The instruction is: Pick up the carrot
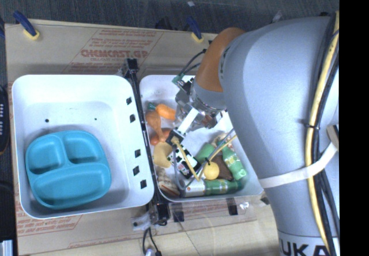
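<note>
Glossy blue plastic tray (68, 169), smooth white bins (34, 90)

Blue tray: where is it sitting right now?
The blue tray lies in the camera view's left-hand white bin, toward its near end; the cluttered right-hand bin is beside it.

**Carrot (166, 112) lying on its side in the right bin (155, 83)**

The carrot is a short, stubby, bright orange piece with a smooth, rounded surface. It looks slightly thicker at one end, though the taper is hard to judge at this size. Its long axis runs roughly from upper left to lower right in the camera view. It rests in the far, left part of the bin, near the wall next to the other bin. Its upper side is in plain sight, with nothing lying on it. Other orange-brown pieces (153, 123) lie just beside it on the nearer side, so close that its lower edge is hard to separate from them.
</note>
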Motion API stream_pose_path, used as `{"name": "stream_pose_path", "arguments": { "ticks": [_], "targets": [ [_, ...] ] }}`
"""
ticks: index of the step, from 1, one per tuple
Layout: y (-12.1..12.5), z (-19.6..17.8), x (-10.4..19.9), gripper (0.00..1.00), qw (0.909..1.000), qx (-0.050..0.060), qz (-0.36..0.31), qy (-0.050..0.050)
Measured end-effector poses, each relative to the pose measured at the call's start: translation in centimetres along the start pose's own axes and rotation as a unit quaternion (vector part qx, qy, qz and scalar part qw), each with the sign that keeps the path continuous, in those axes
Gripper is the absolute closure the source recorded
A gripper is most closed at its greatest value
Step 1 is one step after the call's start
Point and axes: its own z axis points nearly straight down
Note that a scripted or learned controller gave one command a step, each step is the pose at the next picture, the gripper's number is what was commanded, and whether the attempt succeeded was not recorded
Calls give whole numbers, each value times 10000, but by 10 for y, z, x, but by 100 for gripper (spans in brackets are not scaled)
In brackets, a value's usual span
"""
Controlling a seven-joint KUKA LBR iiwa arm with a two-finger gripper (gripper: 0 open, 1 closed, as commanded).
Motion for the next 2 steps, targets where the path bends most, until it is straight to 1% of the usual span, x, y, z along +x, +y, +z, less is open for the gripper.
{"name": "stream_pose_path", "arguments": {
  "ticks": [1,2],
  "targets": [
    [-65,-92,21,100,9673,-47,2537,60],
    [-115,-145,15,100,9763,-54,2163,55]
  ]
}}
